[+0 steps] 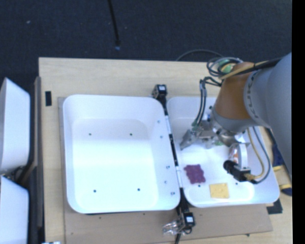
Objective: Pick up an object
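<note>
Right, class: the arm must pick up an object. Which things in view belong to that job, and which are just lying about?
Job:
tool
purple object
yellow square object
right bin holding both

Lying about:
left bin
bench
clip between the bins

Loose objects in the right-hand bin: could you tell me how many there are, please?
2: a purple object near the bin's left wall, and a yellow square near its front edge. The arm may hide others.

The grey arm (267, 93) reaches in from the right, orange-banded wrist bent down, end effector (195, 138) pointing left.
</note>
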Robot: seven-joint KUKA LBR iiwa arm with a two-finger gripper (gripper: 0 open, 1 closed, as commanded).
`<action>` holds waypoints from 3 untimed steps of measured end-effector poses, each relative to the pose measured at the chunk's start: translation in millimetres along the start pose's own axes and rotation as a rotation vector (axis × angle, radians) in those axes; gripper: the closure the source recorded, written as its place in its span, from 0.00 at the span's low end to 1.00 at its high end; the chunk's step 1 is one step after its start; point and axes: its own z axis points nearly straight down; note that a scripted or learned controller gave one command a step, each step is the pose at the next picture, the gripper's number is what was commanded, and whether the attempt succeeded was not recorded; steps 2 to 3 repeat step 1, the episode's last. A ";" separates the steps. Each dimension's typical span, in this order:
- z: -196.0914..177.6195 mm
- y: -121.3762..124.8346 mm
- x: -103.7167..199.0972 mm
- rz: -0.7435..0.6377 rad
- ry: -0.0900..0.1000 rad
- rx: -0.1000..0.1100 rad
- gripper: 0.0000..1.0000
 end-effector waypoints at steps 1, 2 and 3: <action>-77.5 -30.9 -78.3 0.011 -0.006 -0.007 0.00; -77.5 -30.9 -78.3 0.011 -0.006 -0.007 0.00; -77.5 -30.9 -78.3 0.011 -0.006 -0.007 0.00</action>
